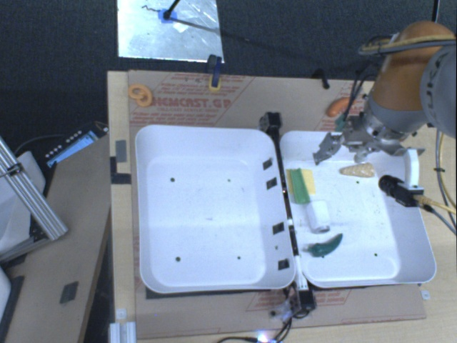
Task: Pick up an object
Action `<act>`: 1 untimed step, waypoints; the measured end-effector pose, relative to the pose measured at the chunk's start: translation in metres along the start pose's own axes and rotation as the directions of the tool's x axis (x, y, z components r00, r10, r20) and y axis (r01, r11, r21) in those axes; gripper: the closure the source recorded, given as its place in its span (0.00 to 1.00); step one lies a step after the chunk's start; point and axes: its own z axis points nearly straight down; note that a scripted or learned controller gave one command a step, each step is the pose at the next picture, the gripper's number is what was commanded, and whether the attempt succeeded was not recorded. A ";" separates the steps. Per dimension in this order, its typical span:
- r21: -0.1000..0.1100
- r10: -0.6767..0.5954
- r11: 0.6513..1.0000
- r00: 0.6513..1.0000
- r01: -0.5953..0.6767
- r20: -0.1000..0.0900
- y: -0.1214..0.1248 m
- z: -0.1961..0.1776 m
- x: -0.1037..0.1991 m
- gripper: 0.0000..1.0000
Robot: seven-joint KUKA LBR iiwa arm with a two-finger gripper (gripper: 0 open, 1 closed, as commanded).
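Observation:
My gripper [341,148] hangs over the far part of the right bin [410,245], below the grey and orange arm. Nothing shows in its grasp. Just to its right and slightly nearer lies a tan, lumpy object [356,169]. A green and yellow sponge-like block [300,185] lies near the bin's left wall. Nearer the front are a small white object [318,216] and a dark green curved object [325,246].
The left bin [207,263] sits beside the right one, joined at a black hinge strip [284,206]. An orange object [337,107] lies behind the right bin, and an orange ring [141,94] lies on the cardboard at far left. A black cable fitting [397,189] crosses the right bin's edge.

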 end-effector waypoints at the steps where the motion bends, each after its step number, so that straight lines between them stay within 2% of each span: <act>1: 0.003 0.005 1.000 1.000 -0.005 -0.003 -0.025 0.124 -0.006 0.00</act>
